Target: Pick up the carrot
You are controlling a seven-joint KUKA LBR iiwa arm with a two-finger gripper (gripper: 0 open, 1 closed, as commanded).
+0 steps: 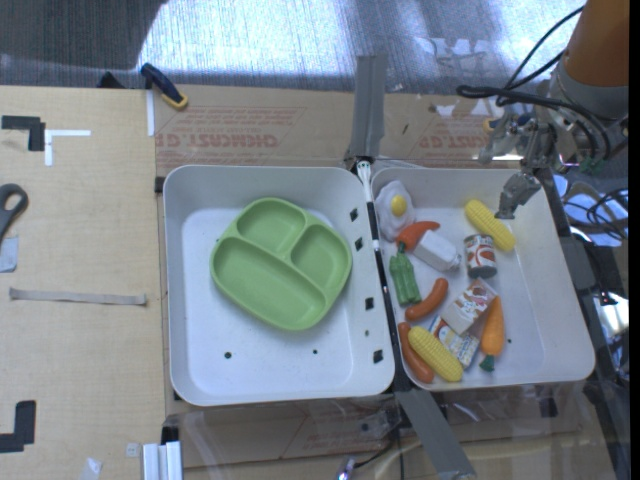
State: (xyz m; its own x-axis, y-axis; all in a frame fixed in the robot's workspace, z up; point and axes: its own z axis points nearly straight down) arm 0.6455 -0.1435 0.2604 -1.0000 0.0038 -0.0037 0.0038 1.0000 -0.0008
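The carrot (492, 326), orange with a small green top, lies upright near the front right of the right bin (572, 338), beside a small carton (465, 308). My gripper (500, 176) hangs over the bin's far right corner, just above a yellow corn cob (489, 224). It is well behind the carrot, and its fingers stand open with nothing between them.
The right bin also holds a fried egg (397, 205), red chili (418, 232), soda can (481, 256), green vegetable (405, 278), sausage (427, 299) and a second corn cob (434, 353). A green divided plate (282, 263) lies in the left bin (180, 298).
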